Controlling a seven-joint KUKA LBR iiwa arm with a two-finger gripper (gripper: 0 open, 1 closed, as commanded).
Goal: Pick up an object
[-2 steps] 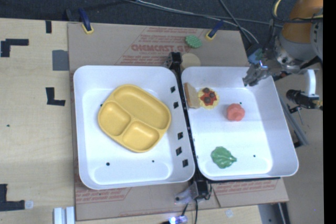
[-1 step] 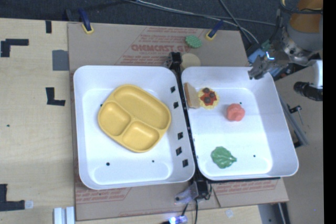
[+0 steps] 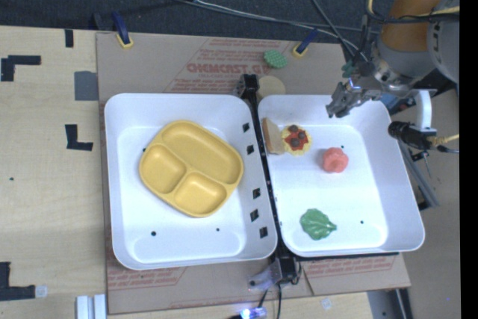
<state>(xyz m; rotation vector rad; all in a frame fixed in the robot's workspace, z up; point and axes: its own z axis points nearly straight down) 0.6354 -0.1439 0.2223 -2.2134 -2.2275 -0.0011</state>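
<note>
A grey arm (image 3: 418, 19) with an orange band reaches in over the far right corner of the right bin (image 3: 373, 231), its gripper (image 3: 340, 107) hanging just above the bin's back rim; whether it is open or closed cannot be made out at this angle, and nothing shows in its grasp. In the left bin (image 3: 127, 235) lies a yellow tray (image 3: 192, 168) with three compartments, rigid plastic by the look of it, broad and shallow, probably awkward for a narrow two-finger grip except at its raised edge. The right bin holds three smaller pieces, well apart from one another: a green leaf (image 3: 317, 224) near the front, likely soft and thin and lying flat, so hard to pinch; a red ball (image 3: 334, 160) in the middle, apparently light and compact, the likeliest pick, best taken across its widest part, though its rounded sides may slip; and a small tart (image 3: 296, 139) topped with red, touching a tan slice (image 3: 272, 137) by the divider, which crowds any approach.
</note>
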